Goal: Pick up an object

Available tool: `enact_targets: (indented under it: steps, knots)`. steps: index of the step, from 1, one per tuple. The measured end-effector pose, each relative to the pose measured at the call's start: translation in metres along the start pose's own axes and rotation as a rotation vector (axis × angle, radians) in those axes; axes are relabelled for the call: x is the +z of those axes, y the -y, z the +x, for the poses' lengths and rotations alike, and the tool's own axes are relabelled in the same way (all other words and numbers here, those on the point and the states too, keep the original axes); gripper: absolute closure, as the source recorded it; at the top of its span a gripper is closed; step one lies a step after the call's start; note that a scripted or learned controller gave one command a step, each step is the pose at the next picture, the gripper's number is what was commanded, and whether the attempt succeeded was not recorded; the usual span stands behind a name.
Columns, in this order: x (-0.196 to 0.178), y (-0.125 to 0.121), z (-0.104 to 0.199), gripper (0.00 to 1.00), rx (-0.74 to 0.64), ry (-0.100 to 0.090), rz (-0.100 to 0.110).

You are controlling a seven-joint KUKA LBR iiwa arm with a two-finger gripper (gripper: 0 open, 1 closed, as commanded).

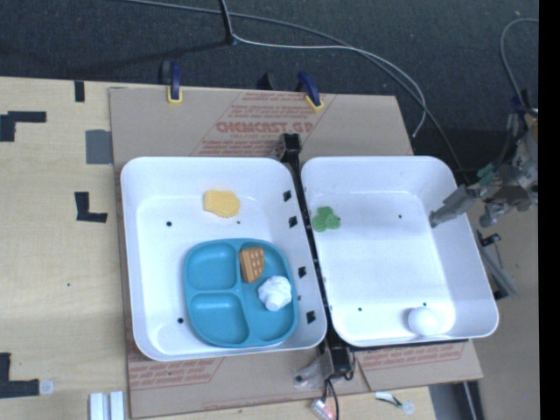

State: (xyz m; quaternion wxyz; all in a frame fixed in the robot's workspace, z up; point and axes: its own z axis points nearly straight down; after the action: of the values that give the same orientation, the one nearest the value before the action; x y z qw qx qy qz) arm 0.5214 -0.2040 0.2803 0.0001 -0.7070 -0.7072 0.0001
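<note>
Green piece (326,219) lies well left of gripper (440,214).

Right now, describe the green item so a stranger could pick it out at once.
Take the right-hand white bin of the two on the bench. Against its left wall, near the far end, lies the small green piece, knobbly like a broccoli floret. This bin's other item, a white ball at the near right corner, is smooth and pale.
</note>
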Motion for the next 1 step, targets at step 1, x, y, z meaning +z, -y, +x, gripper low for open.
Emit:
enact_targets:
  steps: [1]
  knots:
    - [-0.0450,-0.0143,0.0127,0.00,-0.002,0.001,-0.004]
